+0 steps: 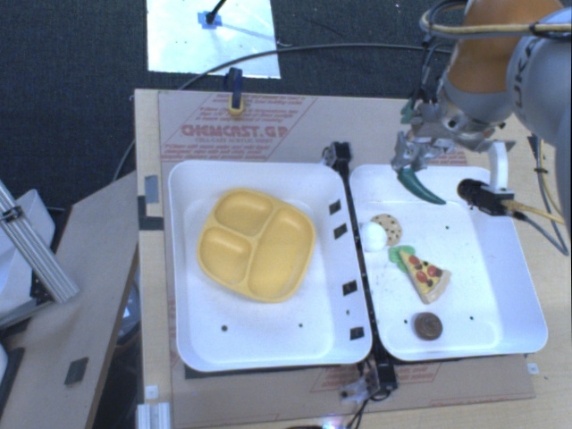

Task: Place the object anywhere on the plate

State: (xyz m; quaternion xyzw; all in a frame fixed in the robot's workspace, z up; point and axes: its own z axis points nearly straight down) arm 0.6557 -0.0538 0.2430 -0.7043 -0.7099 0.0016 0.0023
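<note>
**Green pepper at gripper, plate to the left**

Just under the gripper, a green pepper hangs pinched between the fingers, long axis slanting down-right, above the right bin. The yellow plate lies well left of the pepper, across the divider. Judgement: carry leftward, then release over any compartment.

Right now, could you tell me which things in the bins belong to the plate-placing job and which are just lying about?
Job:
- gripper, with the green pepper between its fingers
- yellow plate in the left bin

Lying about, right bin:
- cookie
- white egg
- pizza slice
- brown disc
</note>
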